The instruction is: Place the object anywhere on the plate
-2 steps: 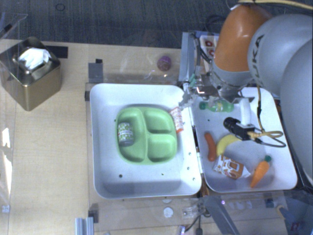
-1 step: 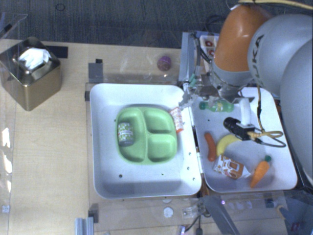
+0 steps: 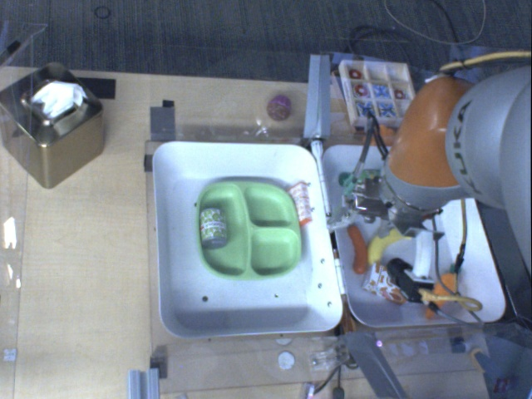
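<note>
Green plate (image 3: pixel 249 239) with a small can (image 3: pixel 214 227) aboard, well left of the claw (image 3: pixel 359 196), grip state unclear.

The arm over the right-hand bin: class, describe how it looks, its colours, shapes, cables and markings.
The arm is bulky and rounded, with a smooth grey casing bearing part of dark lettering and a glossy orange band above the wrist. Below the band sits a metallic end effector assembly, with thin dark cables running along it.
</note>
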